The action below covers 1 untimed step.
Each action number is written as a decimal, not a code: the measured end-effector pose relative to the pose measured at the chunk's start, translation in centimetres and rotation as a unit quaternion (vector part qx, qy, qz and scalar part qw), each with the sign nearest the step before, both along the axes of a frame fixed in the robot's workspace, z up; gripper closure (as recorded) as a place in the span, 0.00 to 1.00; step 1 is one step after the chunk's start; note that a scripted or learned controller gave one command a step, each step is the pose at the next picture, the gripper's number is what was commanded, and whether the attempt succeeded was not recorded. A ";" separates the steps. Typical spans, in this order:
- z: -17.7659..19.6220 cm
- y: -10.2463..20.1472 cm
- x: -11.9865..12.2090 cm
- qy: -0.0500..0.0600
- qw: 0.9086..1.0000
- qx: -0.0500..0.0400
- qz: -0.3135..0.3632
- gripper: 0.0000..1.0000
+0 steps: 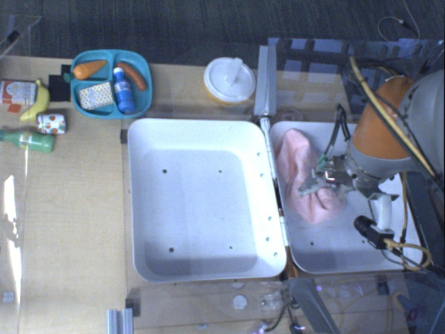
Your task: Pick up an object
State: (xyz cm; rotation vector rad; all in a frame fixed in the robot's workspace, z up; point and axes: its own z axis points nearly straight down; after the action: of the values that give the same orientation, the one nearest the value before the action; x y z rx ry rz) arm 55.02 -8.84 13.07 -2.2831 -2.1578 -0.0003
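A crumpled pink cloth point(304, 176) lies in the right-hand shallow white bin point(334, 252), against its left wall, long axis running far to near. The two-finger gripper point(321, 181) sits at the cloth's right, nearer edge, apparently touching it; a hold on it cannot be confirmed. The left-hand white bin point(201, 200) adjoins it.

grey arm point(424, 117) with orange band point(379, 134), yellow and black cables point(389, 120)
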 end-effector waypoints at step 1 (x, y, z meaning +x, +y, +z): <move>0.0 0.0 0.0 0.000 1.000 0.000 0.000 0.00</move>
State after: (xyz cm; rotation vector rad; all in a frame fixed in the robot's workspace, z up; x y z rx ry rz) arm 55.02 -8.84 13.07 -2.2829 -2.1580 -0.0005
